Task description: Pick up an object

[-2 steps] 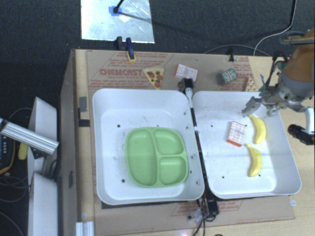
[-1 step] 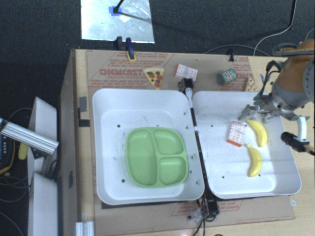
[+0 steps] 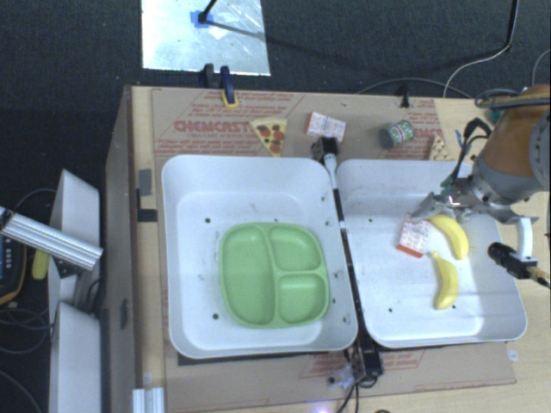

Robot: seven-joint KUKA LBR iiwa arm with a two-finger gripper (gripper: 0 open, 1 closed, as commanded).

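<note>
The right bin (image 3: 387, 317) holds two yellow bananas and a small red-and-white packet (image 3: 413, 235). One banana (image 3: 453, 234) lies just right of the packet. The other banana (image 3: 445, 281) lies below it, toward the bin's front. My gripper (image 3: 446, 201) hangs over the bin's back right part, just above the upper banana and the packet. The grey arm with its orange band (image 3: 519, 136) comes in from the right. Nothing shows in the gripper's grasp.
A green divided plate (image 3: 274, 274) lies in the left bin (image 3: 185, 231). Behind the bins on the cardboard sit a toy pizza slice (image 3: 269, 134), a white-and-red packet (image 3: 325, 126), a small green can (image 3: 398, 132) and a blue clamp (image 3: 225, 83).
</note>
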